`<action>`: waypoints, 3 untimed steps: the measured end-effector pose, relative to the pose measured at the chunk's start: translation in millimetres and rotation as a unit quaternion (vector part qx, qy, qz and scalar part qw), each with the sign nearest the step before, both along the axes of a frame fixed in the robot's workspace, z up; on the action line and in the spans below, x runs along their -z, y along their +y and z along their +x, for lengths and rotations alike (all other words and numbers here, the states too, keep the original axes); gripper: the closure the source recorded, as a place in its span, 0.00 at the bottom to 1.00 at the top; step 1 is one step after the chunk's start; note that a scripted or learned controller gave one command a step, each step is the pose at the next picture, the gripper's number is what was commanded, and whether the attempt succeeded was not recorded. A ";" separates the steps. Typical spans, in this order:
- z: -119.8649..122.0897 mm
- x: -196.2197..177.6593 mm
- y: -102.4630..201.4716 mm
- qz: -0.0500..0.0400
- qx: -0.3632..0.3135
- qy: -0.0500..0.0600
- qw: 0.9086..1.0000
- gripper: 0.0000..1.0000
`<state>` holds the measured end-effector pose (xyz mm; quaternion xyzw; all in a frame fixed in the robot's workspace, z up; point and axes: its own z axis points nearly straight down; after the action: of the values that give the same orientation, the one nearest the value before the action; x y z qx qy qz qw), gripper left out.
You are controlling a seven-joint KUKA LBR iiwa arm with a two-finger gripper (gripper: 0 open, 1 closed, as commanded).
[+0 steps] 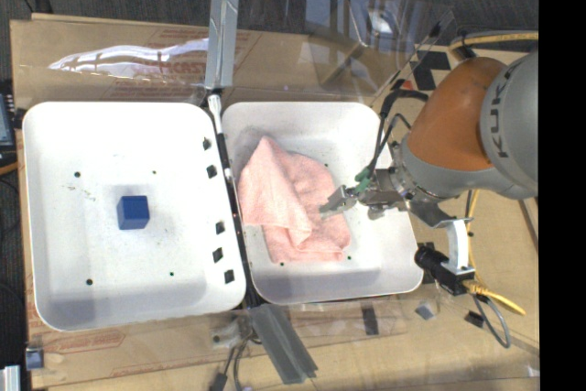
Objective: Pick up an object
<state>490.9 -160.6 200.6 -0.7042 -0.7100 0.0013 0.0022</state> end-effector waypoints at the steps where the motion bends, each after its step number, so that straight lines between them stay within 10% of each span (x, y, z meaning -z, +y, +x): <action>1: 84.5 108.5 -3.2 -0.001 -0.036 -0.002 0.999 0.00; 2: 105.1 107.7 11.9 -0.001 -0.086 -0.003 0.996 0.00; 3: 105.4 97.6 12.3 -0.001 -0.088 -0.002 0.996 1.00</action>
<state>596.3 -148.3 103.0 -0.6389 -0.7693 0.0002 0.0000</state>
